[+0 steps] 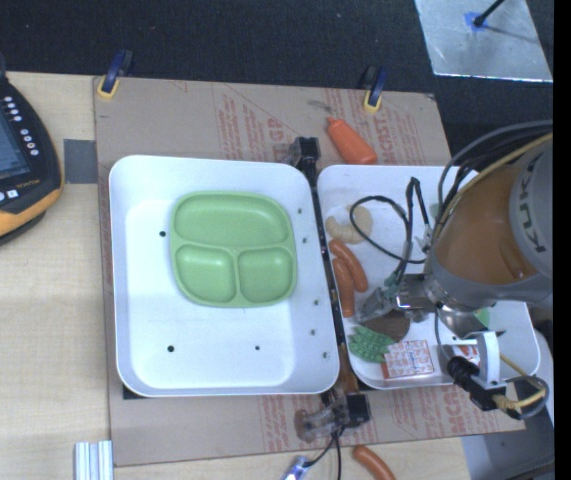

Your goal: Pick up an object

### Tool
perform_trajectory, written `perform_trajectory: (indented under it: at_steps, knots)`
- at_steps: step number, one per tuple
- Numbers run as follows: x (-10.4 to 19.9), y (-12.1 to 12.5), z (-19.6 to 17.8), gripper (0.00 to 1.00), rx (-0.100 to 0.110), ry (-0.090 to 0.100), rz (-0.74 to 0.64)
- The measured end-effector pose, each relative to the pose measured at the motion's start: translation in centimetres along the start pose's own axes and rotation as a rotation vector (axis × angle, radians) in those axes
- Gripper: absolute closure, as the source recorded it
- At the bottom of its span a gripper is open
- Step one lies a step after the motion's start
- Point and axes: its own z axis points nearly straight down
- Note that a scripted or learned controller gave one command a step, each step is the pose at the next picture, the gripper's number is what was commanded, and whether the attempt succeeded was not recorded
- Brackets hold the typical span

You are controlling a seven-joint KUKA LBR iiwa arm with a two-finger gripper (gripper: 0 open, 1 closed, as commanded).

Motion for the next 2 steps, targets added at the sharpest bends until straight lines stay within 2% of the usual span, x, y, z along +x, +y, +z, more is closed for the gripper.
perform_trajectory:
  at_steps: [1,2]
  knots:
    - [-0.2,0.1,-1.0,1.0,-0.002,-0.003,-0.004]
    - [4.5,3.1,-10.1,1.0,-0.002,0.0,0.002]
